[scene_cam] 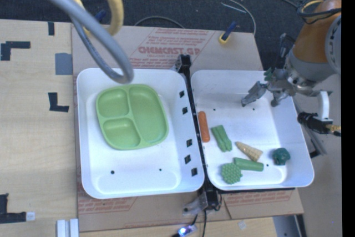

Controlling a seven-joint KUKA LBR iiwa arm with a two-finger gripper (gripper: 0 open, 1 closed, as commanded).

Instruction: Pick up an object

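Green three-part plastic plate (132, 116), ridged orange carrot (204, 126), metal tool (263, 95) fingers apart.

The arm (319, 36) reaches in from the right, its orange band high near the frame edge. Below the wrist, the gripper (264, 95) hangs with its two fingers (250, 95) spread apart, nothing between them.

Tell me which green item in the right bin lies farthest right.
The small dark green piece by the bin's right wall; the paler green pieces lie more toward the middle.
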